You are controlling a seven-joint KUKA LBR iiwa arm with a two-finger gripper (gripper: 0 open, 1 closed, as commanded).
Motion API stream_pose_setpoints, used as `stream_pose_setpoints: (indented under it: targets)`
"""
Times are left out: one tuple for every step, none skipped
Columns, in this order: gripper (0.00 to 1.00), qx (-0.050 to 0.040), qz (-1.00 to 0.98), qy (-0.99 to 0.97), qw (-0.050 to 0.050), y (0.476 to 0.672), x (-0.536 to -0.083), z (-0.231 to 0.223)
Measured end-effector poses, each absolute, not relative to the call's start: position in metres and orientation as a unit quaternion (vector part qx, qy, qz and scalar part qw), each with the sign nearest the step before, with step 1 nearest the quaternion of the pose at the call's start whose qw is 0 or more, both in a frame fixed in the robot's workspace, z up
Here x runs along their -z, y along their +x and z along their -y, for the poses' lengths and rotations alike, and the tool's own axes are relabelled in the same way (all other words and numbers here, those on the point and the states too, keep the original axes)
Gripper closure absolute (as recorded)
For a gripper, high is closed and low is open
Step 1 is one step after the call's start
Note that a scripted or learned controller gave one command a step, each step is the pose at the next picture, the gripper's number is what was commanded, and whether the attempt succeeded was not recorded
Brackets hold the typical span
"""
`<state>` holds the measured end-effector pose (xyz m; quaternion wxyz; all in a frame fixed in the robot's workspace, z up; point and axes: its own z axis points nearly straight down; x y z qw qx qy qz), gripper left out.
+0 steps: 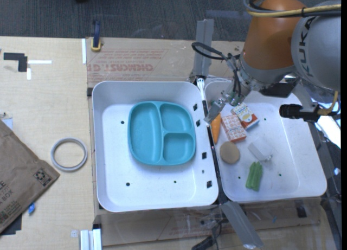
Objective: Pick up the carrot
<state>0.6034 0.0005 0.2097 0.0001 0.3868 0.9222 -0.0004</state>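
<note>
The orange carrot lies along the left edge of the right bin, partly hidden under the gripper. My gripper hangs low over the carrot's upper end, close to the wall between the two bins. One grey finger shows just above the carrot. Whether anything is between the fingers is not visible.
Beside the carrot lie a red-and-white carton, a small orange-and-white box, a tan round item, a clear block and a green item. The left bin holds a teal divided plate. A tape ring rests on the bench.
</note>
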Motion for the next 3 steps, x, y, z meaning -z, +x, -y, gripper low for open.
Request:
stream_pose_setpoints:
  targets:
    - [0.00, 0.0008, -0.873, 0.487, 0.000, 0.557, -0.245, -0.030]
    - [0.00, 0.0010, -0.900, 0.436, -0.001, 0.539, -0.217, -0.042]
    - [0.00, 0.0008, -0.893, 0.449, -0.001, 0.482, -0.191, 0.019]
